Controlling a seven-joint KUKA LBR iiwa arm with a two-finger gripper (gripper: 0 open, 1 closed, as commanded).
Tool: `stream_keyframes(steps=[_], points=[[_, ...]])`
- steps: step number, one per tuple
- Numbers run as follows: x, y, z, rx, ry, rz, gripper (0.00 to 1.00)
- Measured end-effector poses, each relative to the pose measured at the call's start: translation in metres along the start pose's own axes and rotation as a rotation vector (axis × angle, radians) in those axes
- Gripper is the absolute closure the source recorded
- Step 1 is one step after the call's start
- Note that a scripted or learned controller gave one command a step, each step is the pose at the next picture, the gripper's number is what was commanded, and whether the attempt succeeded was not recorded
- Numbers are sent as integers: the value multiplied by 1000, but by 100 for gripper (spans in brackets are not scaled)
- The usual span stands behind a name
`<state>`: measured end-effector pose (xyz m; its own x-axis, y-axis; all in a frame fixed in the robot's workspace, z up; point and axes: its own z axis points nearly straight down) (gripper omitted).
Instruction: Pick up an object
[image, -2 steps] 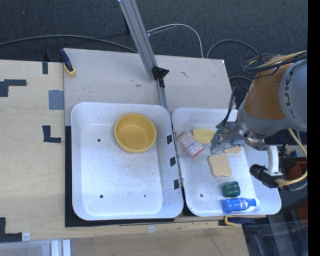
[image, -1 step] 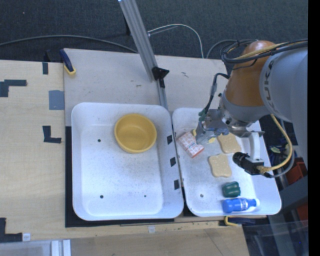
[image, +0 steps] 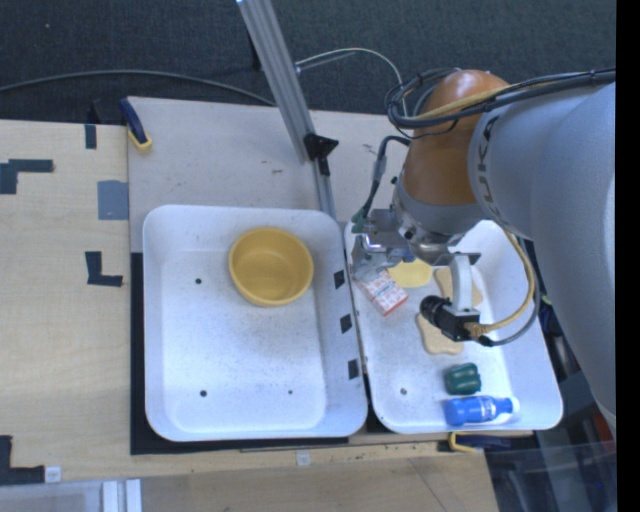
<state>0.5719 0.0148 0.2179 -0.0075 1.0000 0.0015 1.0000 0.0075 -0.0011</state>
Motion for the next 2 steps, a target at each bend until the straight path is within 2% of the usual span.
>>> stream_keyframes(steps=[1,2], points=[[40,19,3,1,0,3,100],[82,43,-14,-2,0,2,100]])
